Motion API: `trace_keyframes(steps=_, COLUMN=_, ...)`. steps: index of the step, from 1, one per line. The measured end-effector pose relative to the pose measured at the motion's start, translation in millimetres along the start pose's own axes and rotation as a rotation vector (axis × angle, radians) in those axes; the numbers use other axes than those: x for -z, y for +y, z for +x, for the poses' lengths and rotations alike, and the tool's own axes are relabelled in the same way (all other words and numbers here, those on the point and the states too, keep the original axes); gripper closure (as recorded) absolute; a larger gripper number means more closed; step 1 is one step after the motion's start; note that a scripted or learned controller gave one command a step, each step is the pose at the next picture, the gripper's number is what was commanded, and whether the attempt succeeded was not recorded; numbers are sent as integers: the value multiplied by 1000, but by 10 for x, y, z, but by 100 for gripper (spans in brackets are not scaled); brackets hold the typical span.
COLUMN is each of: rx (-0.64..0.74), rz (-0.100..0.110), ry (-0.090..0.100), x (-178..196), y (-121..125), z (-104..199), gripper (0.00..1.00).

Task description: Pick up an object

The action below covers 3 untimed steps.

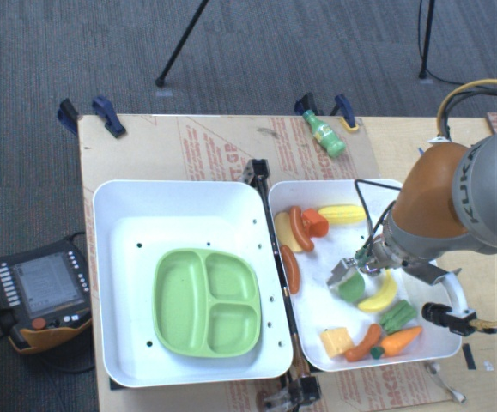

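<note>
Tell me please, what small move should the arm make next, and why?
Probably a short, careful descent onto the green toy, then a grasp. The gripper is low in the right bin, directly at that green piece, with the yellow banana touching its side. Whether anything is held cannot be told, so lifting now seems premature.

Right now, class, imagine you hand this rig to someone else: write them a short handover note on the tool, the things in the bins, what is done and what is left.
Tool: low in the right white bin, over a round green plastic item; whether it grips anything cannot be told from this angle.
Right bin also holds a yellow plastic banana, an orange toy carrot, a yellow cheese wedge and red toy sausages.
Left white bin holds a green divided plate.
A green toy bottle lies on the bench outside the bins.
Done: arm is down among the items. Left: a confirmed grasp and lift.
</note>
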State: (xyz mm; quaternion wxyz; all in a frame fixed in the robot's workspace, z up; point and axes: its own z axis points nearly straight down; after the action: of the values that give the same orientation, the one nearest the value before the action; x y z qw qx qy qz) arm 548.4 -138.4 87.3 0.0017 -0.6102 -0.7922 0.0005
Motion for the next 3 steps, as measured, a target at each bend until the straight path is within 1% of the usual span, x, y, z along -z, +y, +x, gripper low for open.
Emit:
trace_keyframes(steps=1, rx=-4, rz=-1, ry=1, x=101, y=7, z=2, gripper=100)
trace_keyframes(steps=2, rx=143, rz=-1, ry=0, x=-3, y=-713, z=-249, gripper=100)
trace_keyframes(steps=3, rx=141, rz=-2, ry=0, x=415, y=-417, z=487, gripper=100)
